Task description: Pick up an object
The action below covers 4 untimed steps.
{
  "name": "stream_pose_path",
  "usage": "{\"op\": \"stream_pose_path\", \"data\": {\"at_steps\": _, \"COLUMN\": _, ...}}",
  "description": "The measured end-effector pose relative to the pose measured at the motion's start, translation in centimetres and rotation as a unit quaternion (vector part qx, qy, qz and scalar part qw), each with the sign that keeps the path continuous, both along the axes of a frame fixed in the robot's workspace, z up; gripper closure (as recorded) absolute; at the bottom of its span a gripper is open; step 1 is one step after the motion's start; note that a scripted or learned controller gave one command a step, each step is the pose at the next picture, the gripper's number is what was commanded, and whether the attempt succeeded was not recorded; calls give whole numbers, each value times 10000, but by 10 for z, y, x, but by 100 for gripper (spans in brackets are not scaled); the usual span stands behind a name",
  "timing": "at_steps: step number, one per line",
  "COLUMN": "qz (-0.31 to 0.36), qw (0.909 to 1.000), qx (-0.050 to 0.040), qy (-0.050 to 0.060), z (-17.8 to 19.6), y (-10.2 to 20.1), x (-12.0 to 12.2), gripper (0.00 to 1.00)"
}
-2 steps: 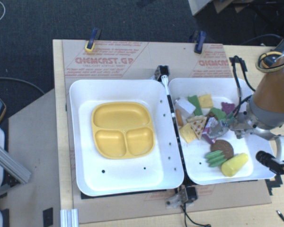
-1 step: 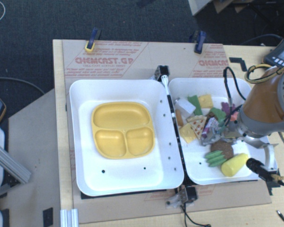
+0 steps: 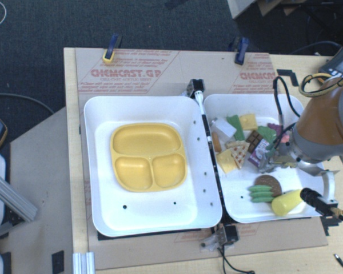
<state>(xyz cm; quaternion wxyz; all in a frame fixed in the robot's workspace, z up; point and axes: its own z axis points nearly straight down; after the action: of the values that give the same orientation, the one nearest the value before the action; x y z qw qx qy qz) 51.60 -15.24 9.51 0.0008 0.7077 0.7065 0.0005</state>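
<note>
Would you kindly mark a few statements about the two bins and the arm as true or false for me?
1. A yellow divided plate lies in the left bin. True.
2. The plate has three compartments. True.
3. The small toy foods are piled in the left bin. False: they lie in the right bin.
4. A yellow lemon-like piece lies near the right bin's front edge, beside a green piece. True.
5. The arm reaches in from the left side of the view. False: it comes in from the right, over the right bin.
</note>
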Motion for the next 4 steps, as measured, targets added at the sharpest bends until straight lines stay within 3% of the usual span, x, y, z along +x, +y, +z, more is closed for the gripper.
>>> {"op": "stream_pose_path", "data": {"at_steps": 2, "qz": 16, "qw": 10000, "qx": -14, "qy": -31, "z": 111, "y": -7, "x": 3, "gripper": 100}}
{"op": "stream_pose_path", "data": {"at_steps": 3, "qz": 15, "qw": 10000, "qx": -11, "qy": -18, "z": 131, "y": -7, "x": 5, "gripper": 100}}
{"op": "stream_pose_path", "data": {"at_steps": 4, "qz": 39, "qw": 10000, "qx": 20, "qy": 16, "z": 138, "y": 50, "x": -12, "gripper": 100}}
